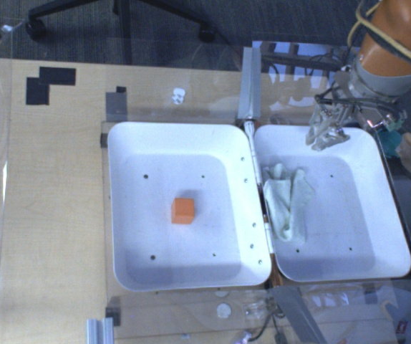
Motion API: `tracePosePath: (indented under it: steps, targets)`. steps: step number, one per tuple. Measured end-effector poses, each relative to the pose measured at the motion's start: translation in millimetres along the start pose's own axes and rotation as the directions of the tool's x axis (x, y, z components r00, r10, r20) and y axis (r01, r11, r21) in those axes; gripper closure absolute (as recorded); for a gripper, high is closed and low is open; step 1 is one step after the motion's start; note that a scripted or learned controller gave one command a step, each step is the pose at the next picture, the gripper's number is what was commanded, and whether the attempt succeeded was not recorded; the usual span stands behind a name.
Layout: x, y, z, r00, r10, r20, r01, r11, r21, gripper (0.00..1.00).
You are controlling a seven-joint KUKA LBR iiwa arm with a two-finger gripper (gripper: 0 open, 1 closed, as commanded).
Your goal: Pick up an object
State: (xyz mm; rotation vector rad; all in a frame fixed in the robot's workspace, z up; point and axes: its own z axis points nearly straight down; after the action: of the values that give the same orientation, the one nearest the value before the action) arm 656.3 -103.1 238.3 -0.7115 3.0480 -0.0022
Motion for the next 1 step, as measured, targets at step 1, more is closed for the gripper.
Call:
tracePosePath:
  steps: [1]
  targets:
    - [-10.9,-14.0,81.2,0.917,-0.399,0.005,0.399,0.917,0.007,1.0]
